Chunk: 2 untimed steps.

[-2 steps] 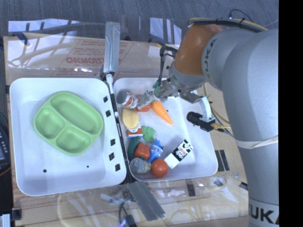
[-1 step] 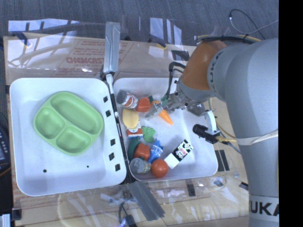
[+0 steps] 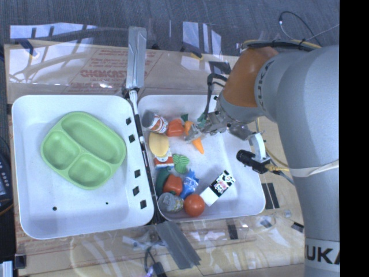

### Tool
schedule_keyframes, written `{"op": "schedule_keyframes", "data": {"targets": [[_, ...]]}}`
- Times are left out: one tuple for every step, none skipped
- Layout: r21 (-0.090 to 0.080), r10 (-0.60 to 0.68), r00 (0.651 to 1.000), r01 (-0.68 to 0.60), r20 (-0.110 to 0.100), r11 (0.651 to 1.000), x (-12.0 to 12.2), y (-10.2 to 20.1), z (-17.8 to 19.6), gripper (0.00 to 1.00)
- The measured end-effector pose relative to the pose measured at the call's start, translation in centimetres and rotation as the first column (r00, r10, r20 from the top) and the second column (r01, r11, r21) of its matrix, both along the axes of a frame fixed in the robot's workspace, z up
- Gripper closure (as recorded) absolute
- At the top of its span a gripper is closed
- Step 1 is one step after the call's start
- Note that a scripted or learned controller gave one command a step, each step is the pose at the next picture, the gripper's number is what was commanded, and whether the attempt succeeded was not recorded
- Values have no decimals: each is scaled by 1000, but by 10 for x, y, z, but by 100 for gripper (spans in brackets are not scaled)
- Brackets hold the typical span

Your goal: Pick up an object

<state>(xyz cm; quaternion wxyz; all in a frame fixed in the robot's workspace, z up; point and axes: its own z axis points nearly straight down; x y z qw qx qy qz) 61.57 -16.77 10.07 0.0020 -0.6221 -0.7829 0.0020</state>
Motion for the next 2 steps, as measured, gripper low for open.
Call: {"op": "schedule_keyframes", "data": {"targets": [[-1,-303,953,303,3,953,12,-29,-9,100],[2,-382,924,382,7,924,42,14,105,100]]}}
